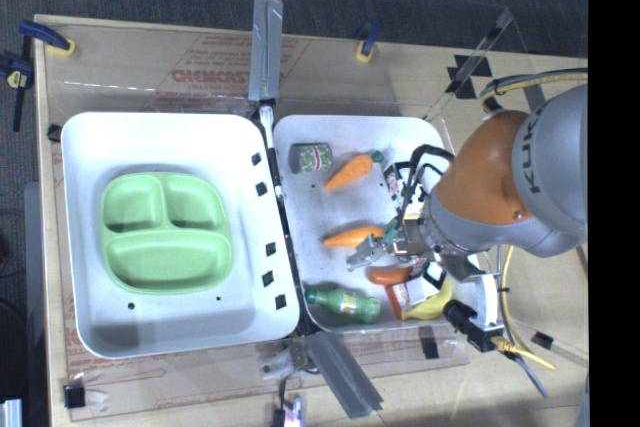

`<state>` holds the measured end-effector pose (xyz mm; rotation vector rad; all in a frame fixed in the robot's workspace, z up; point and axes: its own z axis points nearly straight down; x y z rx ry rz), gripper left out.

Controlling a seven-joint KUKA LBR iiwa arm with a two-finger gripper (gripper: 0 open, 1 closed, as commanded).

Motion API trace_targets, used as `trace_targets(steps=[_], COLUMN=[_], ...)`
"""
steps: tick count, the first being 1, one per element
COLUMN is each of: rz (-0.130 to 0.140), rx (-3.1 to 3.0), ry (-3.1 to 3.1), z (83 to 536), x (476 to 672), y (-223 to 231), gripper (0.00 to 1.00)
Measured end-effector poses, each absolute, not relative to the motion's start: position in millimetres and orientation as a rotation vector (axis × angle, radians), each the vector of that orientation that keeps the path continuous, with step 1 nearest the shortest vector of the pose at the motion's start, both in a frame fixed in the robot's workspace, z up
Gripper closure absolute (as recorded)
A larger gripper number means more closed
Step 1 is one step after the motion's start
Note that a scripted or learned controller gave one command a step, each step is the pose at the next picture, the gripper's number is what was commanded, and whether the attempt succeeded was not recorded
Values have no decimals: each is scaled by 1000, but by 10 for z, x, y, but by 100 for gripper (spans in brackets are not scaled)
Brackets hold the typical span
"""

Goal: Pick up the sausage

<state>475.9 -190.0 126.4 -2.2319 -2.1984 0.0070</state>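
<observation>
We are looking down on the bench, and nearest to us, along the right bin's [340,123] front wall, a green bottle [345,305] is lying on its side. Just right of it a red packet [398,296] and a banana [428,307] are sitting under the arm's [500,185] wrist.

A little farther in, the sausage [388,275] is lying flat on the bin floor, reddish and pointing left to right, just above the packet. We are seeing the gripper [385,253] hanging right over it, its metal tips close to the sausage's upper edge and beside a carrot [350,237]. Whether the tool is apart, together or clamped on anything, we cannot tell from this slant; the sausage is resting on the floor.

Farther still, a second carrot [348,173] is lying tilted near a small can [311,157] on its side, by the bin's back left corner.

In the left bin [90,145], well apart from all this, a green tray [166,232] with three compartments is sitting flat.
</observation>
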Motion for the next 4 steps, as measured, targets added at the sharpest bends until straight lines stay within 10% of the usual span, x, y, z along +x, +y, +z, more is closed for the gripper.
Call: trace_targets(steps=[1, 2, 3, 4], rz=[12, 11, 1, 5], rx=[-2221, -2221, -2180, -2169], ry=[-2204, -2205, -2255, -2261], z=[1333, 1334, 889, 958], x=[4770, 4771, 4778, 4786], y=[-1898, -1897, -2095, -2092], gripper=[100, 0, 0, 100])
